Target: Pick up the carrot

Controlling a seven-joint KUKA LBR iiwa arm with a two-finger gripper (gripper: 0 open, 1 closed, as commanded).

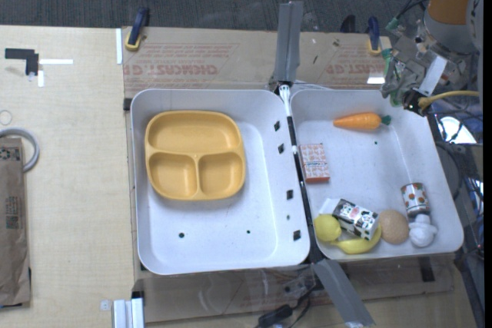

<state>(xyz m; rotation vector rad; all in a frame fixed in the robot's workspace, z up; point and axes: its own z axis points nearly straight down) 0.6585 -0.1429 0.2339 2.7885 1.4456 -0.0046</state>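
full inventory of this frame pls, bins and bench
carrot: 1, orange with green tip, right bin, far end, lying flat
small box: 1, red and white, right bin, left side
lemon: 1, yellow, right bin, near left corner
banana: 1, yellow, near edge, beside lemon
carton: 1, black and white, on banana
egg-like ball: 1, tan, near edge
can: 1, red and white, right side
white object: 1, near right corner
divided plate: 1, yellow, left bin
clamps: 2, blue, far edge
gripper: 1, above far right corner, apart from carrot
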